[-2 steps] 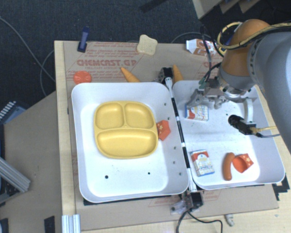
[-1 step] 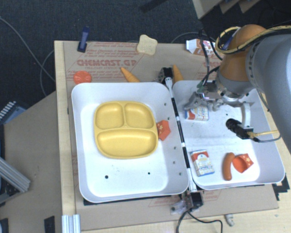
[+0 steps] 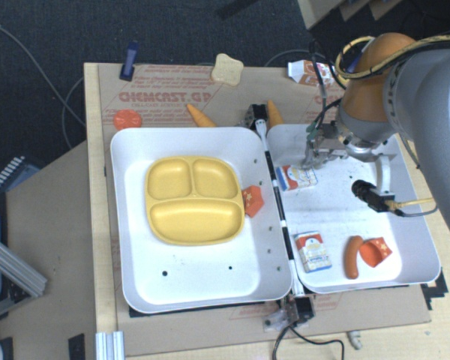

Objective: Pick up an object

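The pincer point(image 3: 313, 158) hangs in the upper left part of the right bin point(image 3: 405, 276), right of the frame's centre, with its tips just above or maybe touching a small white and red carton point(image 3: 295, 178). The fingers are thin and dark from this angle, and I cannot tell if they are apart or together; nothing is seen between them, so I would not say the carton is held. This carton lies flat near the wall between the two bins. It looks like a light toy package, stiff at the edges, with a smooth printed skin that may slip; I think the best hold is across its two short sides, from above, because the wall is close on the left. Lower in the same bin lies a second carton point(image 3: 313, 251), and to the right of it a brown sausage point(image 3: 352, 256) just beside an orange-red wedge point(image 3: 375, 251). The sausage is round and could roll away under the fingers. In the left bin point(image 3: 135, 276) a yellow divided plate point(image 3: 194, 200) takes the middle, with a small orange piece point(image 3: 253, 200) touching its right edge. On the tabletop point(image 3: 67, 223) behind the bins are a carrot point(image 3: 201, 116), a slice of bread point(image 3: 227, 69) and a blue clip point(image 3: 128, 61).
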